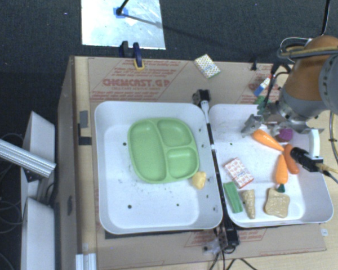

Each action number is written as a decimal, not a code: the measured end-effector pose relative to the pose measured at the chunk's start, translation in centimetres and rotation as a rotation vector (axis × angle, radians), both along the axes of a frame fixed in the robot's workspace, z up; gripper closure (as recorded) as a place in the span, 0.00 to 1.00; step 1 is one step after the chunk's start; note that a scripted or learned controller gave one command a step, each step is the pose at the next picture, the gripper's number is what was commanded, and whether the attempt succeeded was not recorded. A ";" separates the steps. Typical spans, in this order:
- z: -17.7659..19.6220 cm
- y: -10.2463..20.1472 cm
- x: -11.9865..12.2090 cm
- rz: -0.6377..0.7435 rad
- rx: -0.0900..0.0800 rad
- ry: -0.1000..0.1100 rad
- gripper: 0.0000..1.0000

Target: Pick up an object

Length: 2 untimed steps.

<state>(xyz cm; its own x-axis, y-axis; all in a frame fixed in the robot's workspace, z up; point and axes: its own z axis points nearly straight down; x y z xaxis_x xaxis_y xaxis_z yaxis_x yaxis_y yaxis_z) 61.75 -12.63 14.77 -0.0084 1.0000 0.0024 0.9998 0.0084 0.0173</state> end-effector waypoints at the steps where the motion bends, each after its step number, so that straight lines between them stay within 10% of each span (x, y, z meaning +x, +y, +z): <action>1: -6.4 -2.9 5.0 -0.004 -0.002 0.017 0.00; 2: -5.1 -2.9 5.2 0.000 -0.005 0.011 1.00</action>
